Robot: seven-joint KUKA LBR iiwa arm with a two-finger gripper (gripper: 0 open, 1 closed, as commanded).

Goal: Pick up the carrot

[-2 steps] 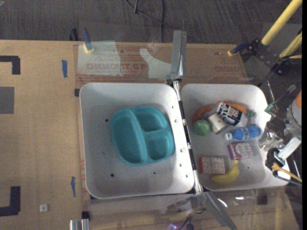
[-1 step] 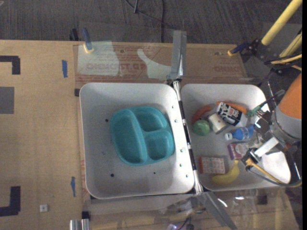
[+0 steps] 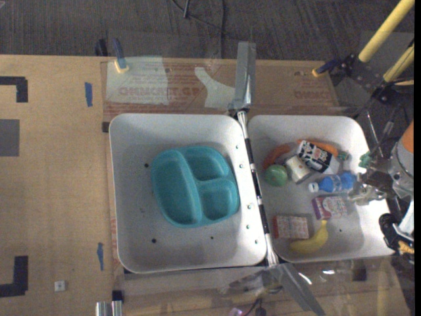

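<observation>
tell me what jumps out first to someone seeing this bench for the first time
The big teal divided plate stands out, alone in the middle of the left bin. Next, the right bin holds a crowded cluster: an orange carrot beside a green ball near its left wall, a black-and-white carton, a small water bottle and a yellow banana at the near edge. The claw hangs at that bin's right edge.

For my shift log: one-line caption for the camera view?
Gripper at the right bin's right edge, beside the water bottle; carrot lies untouched near the green apple.
</observation>
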